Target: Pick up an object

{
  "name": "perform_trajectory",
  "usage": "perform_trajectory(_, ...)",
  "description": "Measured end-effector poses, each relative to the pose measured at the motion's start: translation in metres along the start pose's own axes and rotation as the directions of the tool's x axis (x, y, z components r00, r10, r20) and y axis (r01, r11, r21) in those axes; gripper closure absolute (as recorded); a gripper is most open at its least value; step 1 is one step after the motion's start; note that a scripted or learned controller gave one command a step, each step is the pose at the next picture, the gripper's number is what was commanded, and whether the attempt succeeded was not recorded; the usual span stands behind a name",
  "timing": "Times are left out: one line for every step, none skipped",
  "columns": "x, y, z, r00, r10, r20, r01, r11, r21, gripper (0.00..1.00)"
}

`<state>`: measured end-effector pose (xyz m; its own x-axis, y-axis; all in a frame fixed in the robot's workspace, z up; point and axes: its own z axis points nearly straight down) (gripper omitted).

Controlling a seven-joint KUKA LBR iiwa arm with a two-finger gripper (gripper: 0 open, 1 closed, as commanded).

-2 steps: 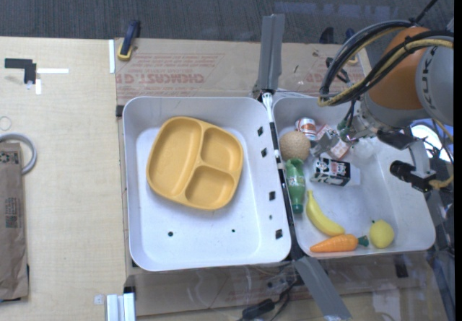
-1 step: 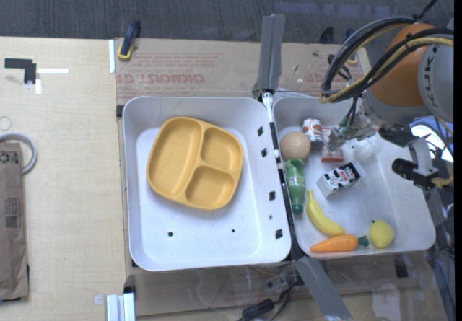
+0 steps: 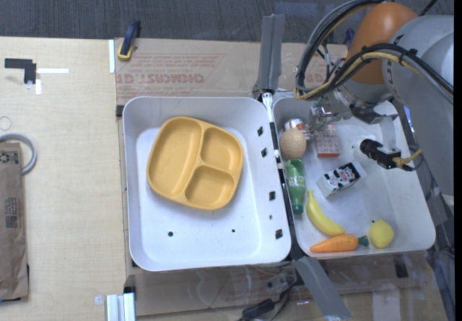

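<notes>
Carrot [image 3: 334, 244] lay at the right bin's [image 3: 404, 236] front while the end effector [image 3: 323, 116], grip unclear, hovered near the egg [image 3: 292, 143].

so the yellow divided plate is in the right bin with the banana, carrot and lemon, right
Not quite. The camera view shows the yellow divided plate alone in the left bin. The banana, carrot and lemon do lie in the right bin.
</notes>
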<state>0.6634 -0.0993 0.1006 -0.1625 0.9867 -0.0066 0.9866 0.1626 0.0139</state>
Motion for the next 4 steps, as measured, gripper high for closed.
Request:
perform_trajectory(-0.005, -0.002, 0.000, 1.000, 0.005, 0.006, -0.005, 1.000, 0.001, 0.00)
perform_trajectory(-0.006, 0.000, -0.010, 1.000, 0.002, 0.010, -0.002, 1.000, -0.003, 1.00)
perform_trajectory(-0.006, 0.000, -0.010, 1.000, 0.002, 0.010, -0.002, 1.000, -0.003, 0.00)
perform_trajectory(0.052, -0.087, -0.092, 0.972, 0.235, -0.002, -0.235, 0.972, 0.018, 0.00)
